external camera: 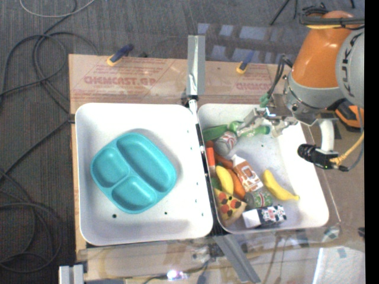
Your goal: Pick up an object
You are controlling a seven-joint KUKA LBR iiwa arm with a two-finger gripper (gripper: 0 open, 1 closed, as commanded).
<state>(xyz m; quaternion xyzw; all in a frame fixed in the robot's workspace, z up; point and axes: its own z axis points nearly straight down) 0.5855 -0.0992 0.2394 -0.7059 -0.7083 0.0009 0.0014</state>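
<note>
A: How far along is the pick looking to you?

B: Not far, I'd judge. The grey arm's two-finger gripper [260,122] is hanging over the far edge of the right-hand shallow white bin [308,215], close above a green bottle-shaped toy [228,130] lying near that bin's far left corner. Nothing is sitting between the fingers as far as I can see, so the grasp and the lift are both remaining.

A: Are the fingers apart or together?

B: I cannot tell; the metal parts are blurring together at this angle.

A: What is waiting in that bin, counted?

B: Two yellow plastic bananas: one [280,186] lying alone towards the right side, the other [224,179] lying in the pile along the left wall. One small grey can [225,141] is resting just beside the green toy. One white carton with brown print [247,176], one toy pizza slice [230,203], and one black-and-white box [265,216] at the near edge. Some orange pieces are lying between them, too crowded to count.

A: And the left-hand white bin [89,218]?

B: One turquoise plastic tray with three compartments [134,171], lying in its middle.
</note>
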